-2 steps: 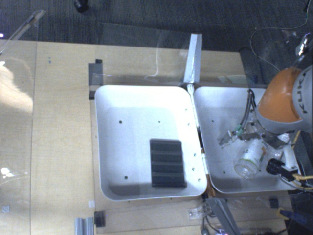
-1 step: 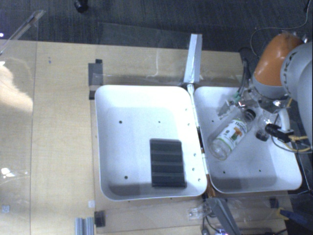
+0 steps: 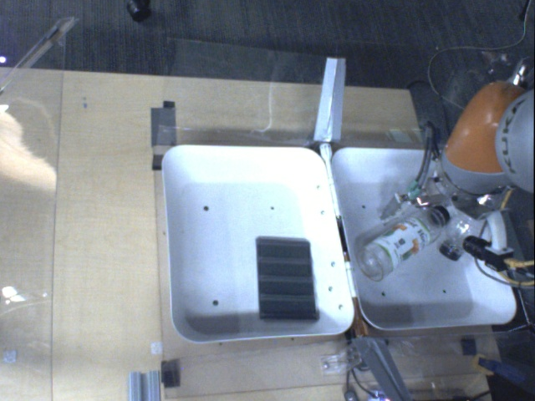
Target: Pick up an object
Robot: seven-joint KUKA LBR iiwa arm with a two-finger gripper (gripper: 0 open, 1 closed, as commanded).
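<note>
So the arm (image 3: 493, 136), grey with that orange band, is reaching in from the right and hanging low over the right bin (image 3: 376, 312). Its end effector (image 3: 439, 215) is right at the upper end of a clear bottle (image 3: 399, 245) with a white label, which is lying on its side at a slant in the middle of that bin, wide end pointing toward the left near corner. Honestly I can't tell from this angle whether the end effector is grasping the bottle, clenched, or released, too much clutter and cabling around the wrist. Over in the left bin (image 3: 192, 224) there's a black ribbed block (image 3: 286, 278) lying flat near the near edge, well apart from the bottle. Both bins sit side by side on the wooden desk (image 3: 100, 249).
</note>
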